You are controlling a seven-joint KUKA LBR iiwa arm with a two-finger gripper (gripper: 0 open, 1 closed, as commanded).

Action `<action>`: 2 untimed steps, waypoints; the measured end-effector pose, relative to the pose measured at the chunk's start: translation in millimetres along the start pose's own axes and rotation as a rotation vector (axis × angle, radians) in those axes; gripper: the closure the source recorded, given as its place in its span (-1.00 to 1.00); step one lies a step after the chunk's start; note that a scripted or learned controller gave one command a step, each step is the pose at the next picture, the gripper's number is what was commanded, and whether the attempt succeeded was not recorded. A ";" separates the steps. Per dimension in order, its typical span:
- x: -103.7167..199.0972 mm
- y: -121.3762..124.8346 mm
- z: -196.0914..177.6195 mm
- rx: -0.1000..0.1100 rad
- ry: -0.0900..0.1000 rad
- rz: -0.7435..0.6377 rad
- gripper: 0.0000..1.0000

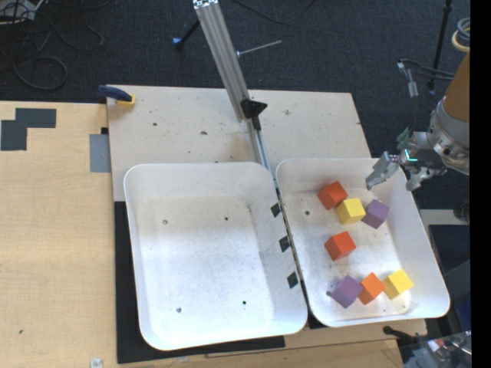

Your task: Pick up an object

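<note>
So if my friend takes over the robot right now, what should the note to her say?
Gripper: over the top right edge of the right bin, holding nothing I can see.
Blocks, all in the right bin: upper group of orange, yellow and purple; one orange in the middle; near row of purple, orange, yellow.
Done: nothing picked up.
Left: choose a block, grasp it, lift it.

- The left shallow white plastic bin (146, 205) lies beside the right shallow white plastic bin (430, 271); their inner rims touch.
- Near the right bin's far edge: an orange cube (332, 195), a yellow cube (352, 210) just right of it, and a purple cube (376, 213) further right.
- Mid-bin: another orange cube (340, 244).
- Along the near edge, in a touching row: a purple cube (346, 290), an orange cube (371, 287), a yellow cube (398, 283).
</note>
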State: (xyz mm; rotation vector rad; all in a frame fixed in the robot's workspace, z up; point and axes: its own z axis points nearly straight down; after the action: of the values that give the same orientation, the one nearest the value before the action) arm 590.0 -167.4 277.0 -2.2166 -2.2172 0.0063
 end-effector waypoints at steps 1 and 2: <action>-0.1 0.7 -2.4 -0.004 -0.001 0.000 -1.00; 5.0 -1.6 42.1 0.000 0.000 0.000 -1.00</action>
State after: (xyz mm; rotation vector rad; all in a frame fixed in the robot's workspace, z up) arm 588.0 -162.4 234.9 -2.2165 -2.2176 0.0060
